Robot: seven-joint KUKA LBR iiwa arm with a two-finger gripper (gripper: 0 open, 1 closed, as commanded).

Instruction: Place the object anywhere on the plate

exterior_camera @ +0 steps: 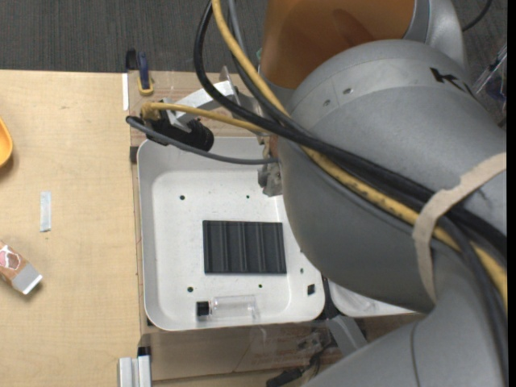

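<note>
Arm (379,176) bulks across the right half, grey shell with orange band far side, cables (242,63) looping over it, blocking most of the right bin. Whether the jaws are spread or closed: cannot tell. White bin (161,216) holds a dark ribbed plate (243,247). A clear tube with black cap (227,306) lies near the bin's near wall, apart from the plate. Wooden bench (64,176) left: small grey strip (45,212), wrapped item (16,269).
</note>
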